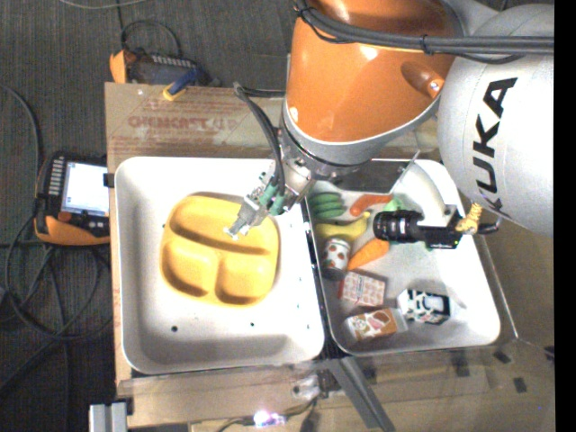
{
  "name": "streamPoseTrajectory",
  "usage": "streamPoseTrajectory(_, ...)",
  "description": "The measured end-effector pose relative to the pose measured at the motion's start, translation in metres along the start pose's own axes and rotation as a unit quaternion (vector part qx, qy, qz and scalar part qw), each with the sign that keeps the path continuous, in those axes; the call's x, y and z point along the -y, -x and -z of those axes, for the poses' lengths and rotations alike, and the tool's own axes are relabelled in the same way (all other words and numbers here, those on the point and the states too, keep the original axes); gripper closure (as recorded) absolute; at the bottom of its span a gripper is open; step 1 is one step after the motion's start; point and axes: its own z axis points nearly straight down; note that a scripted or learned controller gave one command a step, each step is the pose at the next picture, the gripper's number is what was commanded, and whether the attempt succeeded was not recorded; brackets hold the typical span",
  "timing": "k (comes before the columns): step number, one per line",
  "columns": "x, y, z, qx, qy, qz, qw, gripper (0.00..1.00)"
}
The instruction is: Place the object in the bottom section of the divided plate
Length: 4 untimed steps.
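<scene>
Dark grey carpet floor (54, 43) w/ black cables (22, 268) trailing across it, surrounding brown cardboard sheet (180, 124); orange-cased handheld screen (72, 201) glowing left of sheet.

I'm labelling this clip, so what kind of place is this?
Probably a robotics lab test bench: a KUKA arm reaches over two white bins, toy food fills the right one, and a teach pendant lies on carpet with loose cables.

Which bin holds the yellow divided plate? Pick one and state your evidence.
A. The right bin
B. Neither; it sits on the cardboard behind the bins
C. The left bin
C: the yellow divided plate lies flat inside the left bin, while the right bin holds small food items and packets.
</scene>
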Motion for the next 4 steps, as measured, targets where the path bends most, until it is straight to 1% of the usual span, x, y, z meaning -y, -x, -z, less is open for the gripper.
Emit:
streamPoseTrajectory(1, -0.039, 0.002, 0.042, 0.0, -0.001, 0.065, 0.9979, 1.0)
streamPoseTrajectory(2, -0.036, -0.035, 0.025, -0.001, -0.001, 0.167, 0.986, 1.0)
streamPoseTrajectory(3, 0.013, 0.011, -0.194, -0.002, -0.001, 0.334, 0.9427, 1.0)
streamPoseTrajectory(4, 0.021, 0.065, -0.084, 0.0, 0.001, 0.412, 0.911, 1.0)
